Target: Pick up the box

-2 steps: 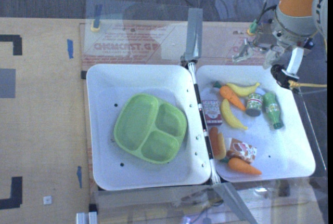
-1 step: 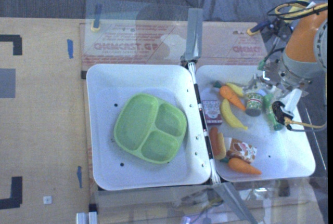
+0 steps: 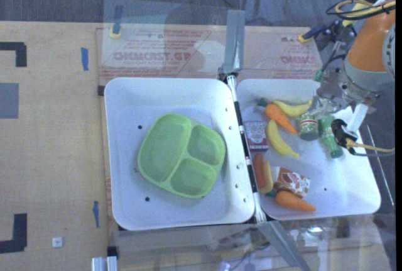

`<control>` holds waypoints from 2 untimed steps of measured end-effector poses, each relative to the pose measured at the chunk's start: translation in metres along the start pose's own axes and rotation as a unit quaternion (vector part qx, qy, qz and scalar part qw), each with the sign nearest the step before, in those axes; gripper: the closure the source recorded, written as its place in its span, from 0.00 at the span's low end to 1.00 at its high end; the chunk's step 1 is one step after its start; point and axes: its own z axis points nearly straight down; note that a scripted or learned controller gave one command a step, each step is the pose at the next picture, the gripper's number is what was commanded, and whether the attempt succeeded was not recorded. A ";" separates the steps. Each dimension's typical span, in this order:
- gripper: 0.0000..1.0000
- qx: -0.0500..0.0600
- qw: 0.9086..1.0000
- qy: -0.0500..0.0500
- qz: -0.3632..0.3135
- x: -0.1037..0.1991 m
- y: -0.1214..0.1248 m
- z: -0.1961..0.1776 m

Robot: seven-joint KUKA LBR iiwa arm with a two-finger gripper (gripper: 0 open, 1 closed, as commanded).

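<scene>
A small red and white box lies at the left edge of the right bin, against the divider. A second red and white carton lies nearer the front, between a hot dog and a carrot. My gripper hangs over the bin's back right part, just above a small can and a green bottle. It is well to the right of the box, and nothing shows as held.
Two bananas and another carrot lie between the box and the gripper. The left bin holds a green divided plate. Cables trail off the wrist at the right.
</scene>
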 end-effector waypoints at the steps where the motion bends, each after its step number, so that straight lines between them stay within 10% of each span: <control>1: 1.00 0.002 0.999 -0.001 0.051 -0.004 0.045 -0.070; 2: 1.00 0.002 0.997 -0.001 0.082 0.007 0.041 -0.122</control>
